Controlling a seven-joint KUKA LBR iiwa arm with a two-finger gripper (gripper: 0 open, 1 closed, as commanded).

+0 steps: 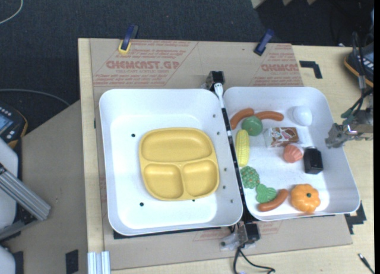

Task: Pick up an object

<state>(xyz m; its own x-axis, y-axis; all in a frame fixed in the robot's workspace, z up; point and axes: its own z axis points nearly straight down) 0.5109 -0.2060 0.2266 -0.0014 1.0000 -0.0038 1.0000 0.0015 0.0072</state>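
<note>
White bins sit side by side; we note a yellow tray (178, 163) in the left bin (113, 148). Toy food fills the right bin (323, 97): corn (242, 147), pumpkin (304, 198), sausages. Gripper (341, 133) hangs at the right rim; we cannot tell its jaw state.

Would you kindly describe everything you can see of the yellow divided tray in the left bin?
The yellow divided plastic tray lies flat and right side up near the middle of the left shallow white bin, turned slightly askew to the bin's walls. It has rounded corners and a raised rim, with three compartments: one wide one at the far side and two smaller ones at the near side. All three look bare. Its surface seems smooth and matte. It rests on the bin's floor and touches nothing else.
</note>
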